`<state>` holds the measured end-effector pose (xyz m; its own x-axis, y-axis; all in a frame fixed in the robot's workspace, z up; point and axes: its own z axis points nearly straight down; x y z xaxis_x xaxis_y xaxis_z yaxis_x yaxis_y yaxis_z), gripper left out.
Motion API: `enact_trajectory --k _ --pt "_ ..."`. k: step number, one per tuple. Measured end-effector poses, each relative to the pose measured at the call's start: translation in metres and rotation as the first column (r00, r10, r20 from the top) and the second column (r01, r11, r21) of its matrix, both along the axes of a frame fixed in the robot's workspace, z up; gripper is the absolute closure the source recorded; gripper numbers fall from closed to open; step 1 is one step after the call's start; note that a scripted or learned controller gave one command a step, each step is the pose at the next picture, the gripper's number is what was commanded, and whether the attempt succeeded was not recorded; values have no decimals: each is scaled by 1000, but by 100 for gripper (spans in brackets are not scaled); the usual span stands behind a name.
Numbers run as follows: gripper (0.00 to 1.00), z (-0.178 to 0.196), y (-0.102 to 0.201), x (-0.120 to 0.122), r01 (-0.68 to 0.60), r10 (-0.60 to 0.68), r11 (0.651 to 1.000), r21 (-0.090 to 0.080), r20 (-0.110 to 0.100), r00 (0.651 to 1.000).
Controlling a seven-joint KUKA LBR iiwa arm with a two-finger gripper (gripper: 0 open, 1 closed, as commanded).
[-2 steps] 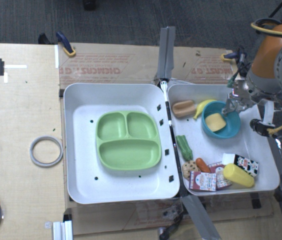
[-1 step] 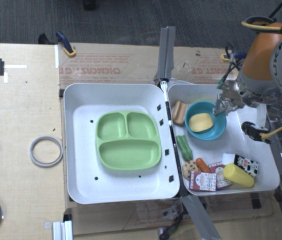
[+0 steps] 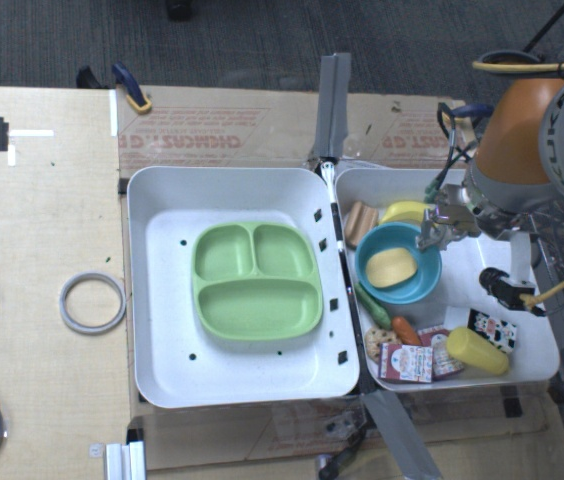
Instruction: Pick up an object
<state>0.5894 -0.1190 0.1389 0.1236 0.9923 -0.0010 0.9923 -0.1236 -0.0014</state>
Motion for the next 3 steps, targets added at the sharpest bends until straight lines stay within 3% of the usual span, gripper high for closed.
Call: enact_trajectory --k 1,2,3 --pt "100 75 0 31 63 -63 998 -1 -2 998" --pt "100 -1 -28 -21 217 -217 976 0 -2 976" --pt "100 18 17 -22 880 -880 475 -4 0 475"
